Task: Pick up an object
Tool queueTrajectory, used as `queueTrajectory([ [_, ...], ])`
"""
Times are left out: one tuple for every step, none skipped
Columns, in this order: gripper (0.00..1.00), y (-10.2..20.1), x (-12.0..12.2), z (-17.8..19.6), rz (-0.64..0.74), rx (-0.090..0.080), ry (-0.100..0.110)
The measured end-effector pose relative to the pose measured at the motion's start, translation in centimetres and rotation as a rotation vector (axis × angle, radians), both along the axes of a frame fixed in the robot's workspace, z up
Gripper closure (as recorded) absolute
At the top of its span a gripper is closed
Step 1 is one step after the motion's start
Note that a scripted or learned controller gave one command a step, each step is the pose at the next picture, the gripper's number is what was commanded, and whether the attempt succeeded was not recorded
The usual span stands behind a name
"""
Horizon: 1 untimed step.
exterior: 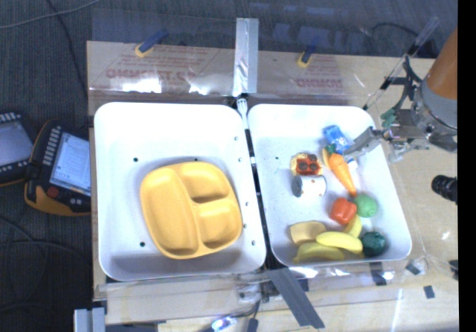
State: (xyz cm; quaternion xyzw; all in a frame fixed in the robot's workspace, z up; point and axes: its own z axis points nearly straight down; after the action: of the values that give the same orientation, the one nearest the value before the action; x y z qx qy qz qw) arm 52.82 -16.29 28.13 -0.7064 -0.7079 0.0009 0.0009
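The right bin (279, 126) holds several toy foods. A blue packet (335, 136) lies near its far right, with an orange carrot (342, 172) just below it. To their left are a small red and orange toy (306, 164) and a grey and white piece (309, 187). A red pepper (343, 211), a green ball (366, 206), a banana (338, 241), a tan piece (304, 231) and a dark green item (374, 242) crowd the near right corner. My gripper (362, 144) hangs at the bin's right side, just right of the blue packet and above the carrot's top.
The left bin (119, 129) holds a yellow divided plate (192, 208). A metal strip (246, 55) stands behind the seam between the bins. A handheld pendant (56, 170) lies on the floor at the left. Cables run at the far right by the arm.
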Motion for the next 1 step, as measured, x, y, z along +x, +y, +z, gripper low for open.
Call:
queueTrajectory([
  [0.00,0.75,6.45,-8.14,0.199,0.001,-0.001],
])
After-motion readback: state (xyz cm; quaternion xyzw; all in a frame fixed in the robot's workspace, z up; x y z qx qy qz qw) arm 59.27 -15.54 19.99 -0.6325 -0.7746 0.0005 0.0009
